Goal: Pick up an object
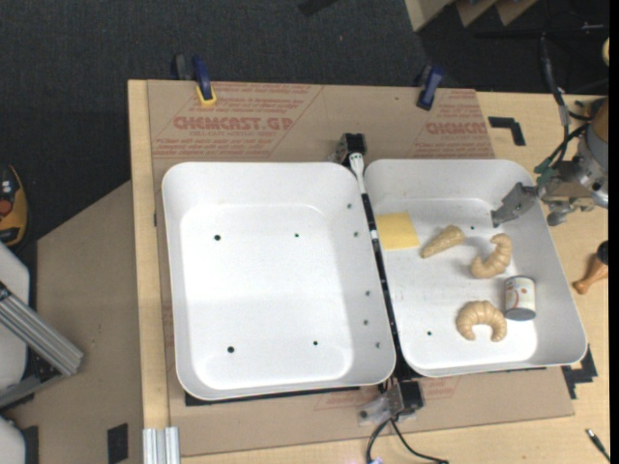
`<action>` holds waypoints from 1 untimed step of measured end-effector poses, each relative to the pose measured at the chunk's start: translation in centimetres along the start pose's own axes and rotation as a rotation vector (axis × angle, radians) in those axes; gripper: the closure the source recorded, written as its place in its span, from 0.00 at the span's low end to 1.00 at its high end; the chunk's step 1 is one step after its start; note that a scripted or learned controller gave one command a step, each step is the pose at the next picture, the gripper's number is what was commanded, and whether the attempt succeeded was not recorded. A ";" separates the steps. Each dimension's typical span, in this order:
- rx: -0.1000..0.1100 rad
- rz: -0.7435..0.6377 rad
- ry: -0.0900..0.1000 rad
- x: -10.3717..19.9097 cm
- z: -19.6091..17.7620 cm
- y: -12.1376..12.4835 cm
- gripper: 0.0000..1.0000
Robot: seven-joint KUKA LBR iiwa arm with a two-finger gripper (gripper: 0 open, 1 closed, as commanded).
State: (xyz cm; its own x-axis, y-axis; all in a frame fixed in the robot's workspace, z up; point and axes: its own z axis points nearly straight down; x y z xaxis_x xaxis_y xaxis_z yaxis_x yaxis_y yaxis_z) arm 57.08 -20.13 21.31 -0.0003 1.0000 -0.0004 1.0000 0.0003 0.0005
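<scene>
The right bin [455,187] holds a flat yellow square [397,230], a long pale pastry [442,241], a curled croissant [493,257], a larger croissant [482,319] and a small grey can [519,298] lying beside it. My gripper [534,208] hovers over the bin's far right edge, above and right of the curled croissant. Its two dark fingers stand apart with nothing between them. The arm's grey wrist [585,177] comes in from the right.
The left white bin [193,191] sits beside the right one on a cardboard sheet [290,114] held by blue clamps [202,77]. Cables run past the wrist at right. A small wooden piece [592,276] stands outside the right bin.
</scene>
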 end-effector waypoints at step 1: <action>0.012 -0.009 0.008 10.4 10.6 -0.5 0.00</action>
State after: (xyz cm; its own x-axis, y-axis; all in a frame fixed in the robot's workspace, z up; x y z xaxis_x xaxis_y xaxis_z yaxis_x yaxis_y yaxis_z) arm 56.62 -9.77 10.69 -0.0094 0.9999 0.0080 0.9999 0.0095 -0.0119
